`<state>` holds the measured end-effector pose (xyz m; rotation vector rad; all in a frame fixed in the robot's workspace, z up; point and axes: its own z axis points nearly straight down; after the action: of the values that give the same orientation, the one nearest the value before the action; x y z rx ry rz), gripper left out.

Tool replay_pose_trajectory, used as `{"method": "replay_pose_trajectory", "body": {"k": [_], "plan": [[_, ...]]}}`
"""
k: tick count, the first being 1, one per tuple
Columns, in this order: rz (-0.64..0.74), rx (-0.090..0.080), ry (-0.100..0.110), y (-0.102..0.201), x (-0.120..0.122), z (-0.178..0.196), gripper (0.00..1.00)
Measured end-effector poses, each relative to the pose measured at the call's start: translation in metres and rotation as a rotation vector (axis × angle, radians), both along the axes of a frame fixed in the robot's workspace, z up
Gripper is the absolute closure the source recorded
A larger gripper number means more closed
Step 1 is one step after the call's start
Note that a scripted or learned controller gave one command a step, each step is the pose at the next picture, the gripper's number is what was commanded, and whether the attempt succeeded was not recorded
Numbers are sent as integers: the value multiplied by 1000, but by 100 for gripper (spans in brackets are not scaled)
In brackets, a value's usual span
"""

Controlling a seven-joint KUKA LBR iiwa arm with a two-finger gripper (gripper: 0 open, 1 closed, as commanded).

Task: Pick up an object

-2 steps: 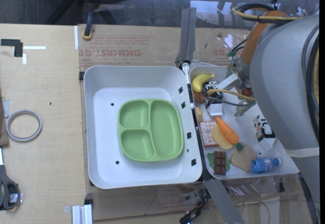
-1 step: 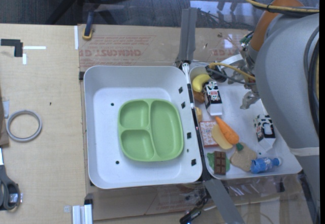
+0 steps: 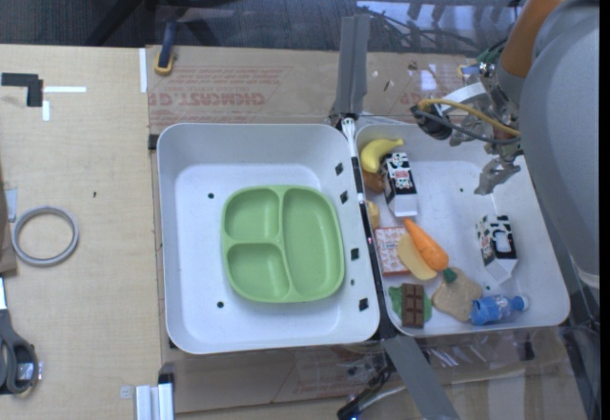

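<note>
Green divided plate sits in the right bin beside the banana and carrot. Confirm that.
Not quite. The camera view shows the green divided plate alone in the left bin; the banana and carrot lie in the right bin.

The arm [image 3: 562,75] runs off the right edge, its bulk hiding the right bin's [image 3: 448,194] far corner, and the carton's [image 3: 497,242] print is too small to read.

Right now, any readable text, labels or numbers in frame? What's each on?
Red print on the cardboard sheet behind the bins: reversed and blurred, not readable.
Two black-and-white cartons: cow-patch pattern, any lettering too small to read.
Red packet: print too small to read.
Nothing else carries text.
</note>
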<state>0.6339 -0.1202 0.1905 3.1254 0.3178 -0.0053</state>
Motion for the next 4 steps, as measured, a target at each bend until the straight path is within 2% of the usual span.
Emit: {"method": "replay_pose_trajectory", "body": {"k": [1, 2, 3, 4], "plan": [[127, 2, 2, -21, -62, -100, 0], [326, 4, 1, -7, -121, -100, 0], [0, 1, 1, 3, -73, -100, 0], [1, 0, 1, 9, -28, -100, 0]]}}
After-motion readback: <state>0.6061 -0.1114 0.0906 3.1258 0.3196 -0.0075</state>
